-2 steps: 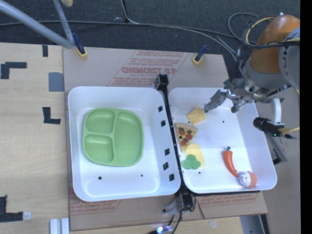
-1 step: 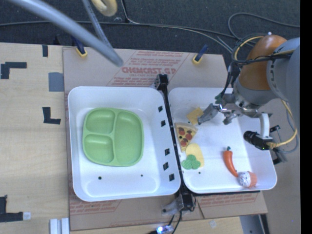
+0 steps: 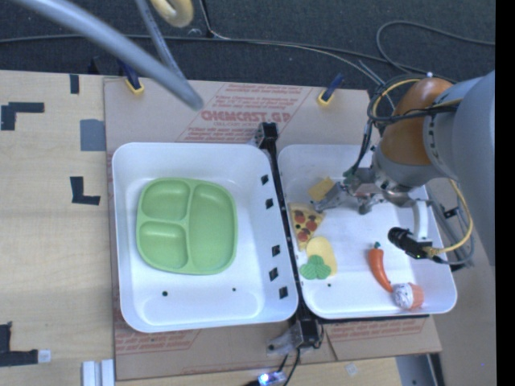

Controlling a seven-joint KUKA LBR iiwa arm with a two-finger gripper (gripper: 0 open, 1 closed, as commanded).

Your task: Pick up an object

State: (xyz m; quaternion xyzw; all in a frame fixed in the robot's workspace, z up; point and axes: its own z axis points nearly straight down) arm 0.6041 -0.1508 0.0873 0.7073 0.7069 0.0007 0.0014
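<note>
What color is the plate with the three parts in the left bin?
Light green; the plate shows best in the camera view.

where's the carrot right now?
The carrot lies in the right bin, toward its near right corner, just above a small white-and-orange toy and below the gripper.
</note>
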